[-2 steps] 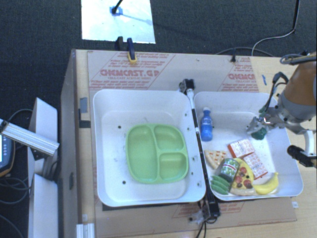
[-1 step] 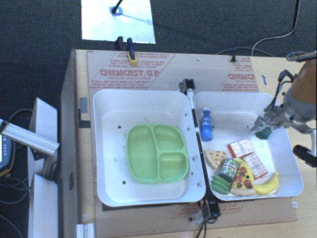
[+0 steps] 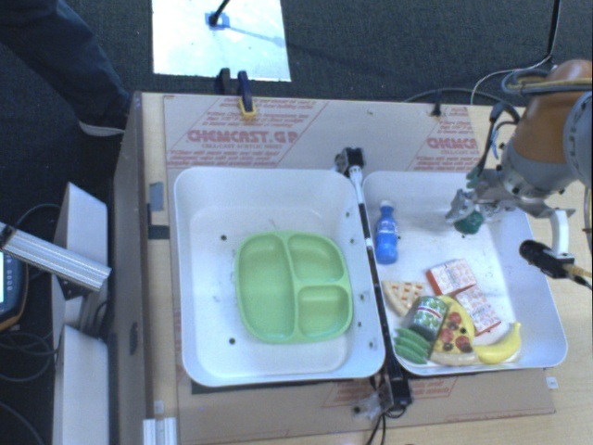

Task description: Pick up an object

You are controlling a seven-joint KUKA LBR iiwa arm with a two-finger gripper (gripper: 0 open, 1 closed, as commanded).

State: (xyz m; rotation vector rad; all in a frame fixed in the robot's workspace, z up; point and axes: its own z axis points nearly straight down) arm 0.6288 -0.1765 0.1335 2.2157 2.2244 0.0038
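Bottle [image 3: 385, 234] lies left of lowered pincer [image 3: 468, 217].

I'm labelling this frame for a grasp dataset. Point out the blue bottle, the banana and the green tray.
blue bottle [image 3: 385, 235]: camera view, on the middle of its body.
banana [image 3: 498, 345]: camera view, on the middle of its curve.
green tray [image 3: 269, 290]: camera view, on the floor of its large compartment.

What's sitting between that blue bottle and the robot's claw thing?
Nothing: in the camera view, only bare white bin floor lies between the blue bottle and the gripper.
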